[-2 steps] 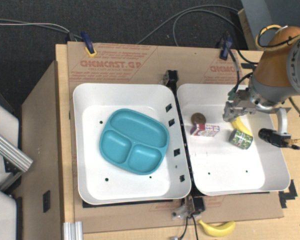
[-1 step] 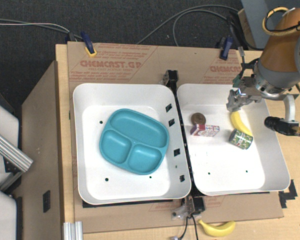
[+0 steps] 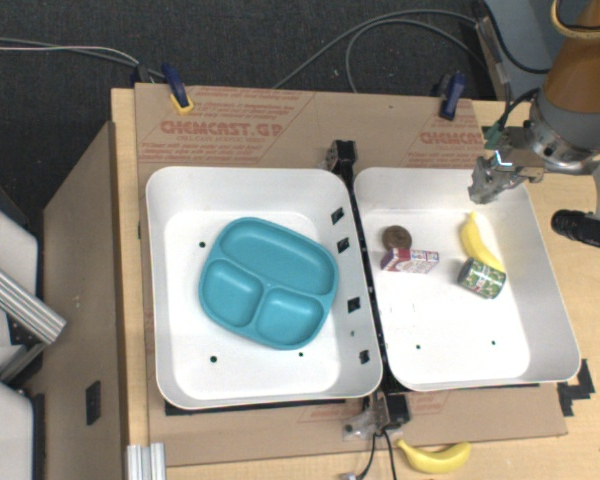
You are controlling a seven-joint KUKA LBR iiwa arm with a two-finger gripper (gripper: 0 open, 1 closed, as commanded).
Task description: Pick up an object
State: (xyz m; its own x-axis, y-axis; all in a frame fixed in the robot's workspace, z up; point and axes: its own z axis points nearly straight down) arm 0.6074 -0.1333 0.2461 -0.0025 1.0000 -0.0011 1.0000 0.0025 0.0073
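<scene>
The right bin (image 3: pixel 540 338) holds a yellow banana (image 3: pixel 477 241), a green can (image 3: pixel 481 278) lying just below it, a small red-and-white carton (image 3: pixel 411 260) and a brown round object (image 3: pixel 396 237) touching the carton's upper left. My gripper (image 3: pixel 489 183) hangs over the bin's upper right corner, above the banana's top end and apart from it. Nothing shows between its fingers.
The left bin (image 3: pixel 170 268) holds a teal divided plate (image 3: pixel 268 282). Black clips (image 3: pixel 342 154) run along the seam between the bins. Another banana (image 3: pixel 436 456) lies outside, on the cardboard below the right bin. Blue clamps (image 3: pixel 452 96) hold the cardboard's far edge.
</scene>
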